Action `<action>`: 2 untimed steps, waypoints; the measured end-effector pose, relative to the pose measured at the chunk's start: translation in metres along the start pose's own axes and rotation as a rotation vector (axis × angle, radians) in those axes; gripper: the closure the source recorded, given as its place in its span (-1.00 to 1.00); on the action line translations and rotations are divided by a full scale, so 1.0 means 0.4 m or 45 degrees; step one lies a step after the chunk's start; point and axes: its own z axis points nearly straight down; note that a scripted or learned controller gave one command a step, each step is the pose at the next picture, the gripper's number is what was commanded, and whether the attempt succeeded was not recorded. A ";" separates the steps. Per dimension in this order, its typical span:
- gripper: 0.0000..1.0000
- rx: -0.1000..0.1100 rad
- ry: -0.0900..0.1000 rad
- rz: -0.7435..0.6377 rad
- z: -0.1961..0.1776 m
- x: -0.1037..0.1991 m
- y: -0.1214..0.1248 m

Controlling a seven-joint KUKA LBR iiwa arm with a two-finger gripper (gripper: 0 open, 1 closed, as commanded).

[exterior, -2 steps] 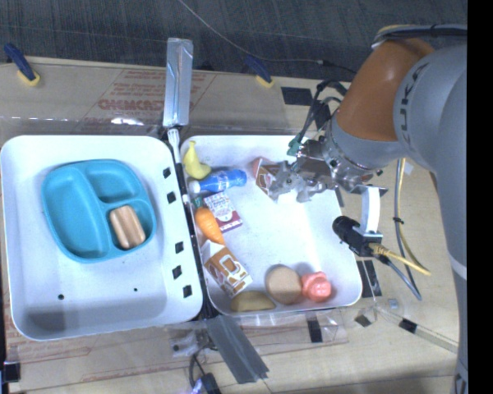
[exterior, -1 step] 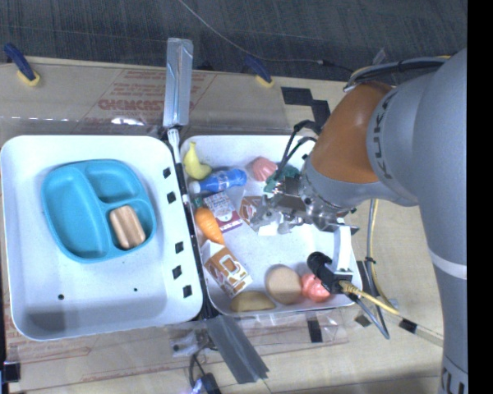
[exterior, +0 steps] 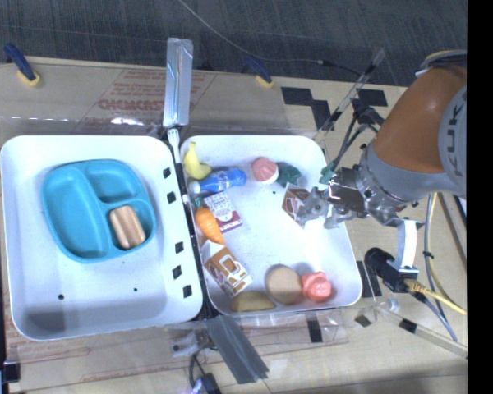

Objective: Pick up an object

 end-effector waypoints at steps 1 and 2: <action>1.00 0.007 0.000 0.124 0.031 0.060 0.136; 1.00 0.008 0.002 -0.011 0.108 0.066 0.116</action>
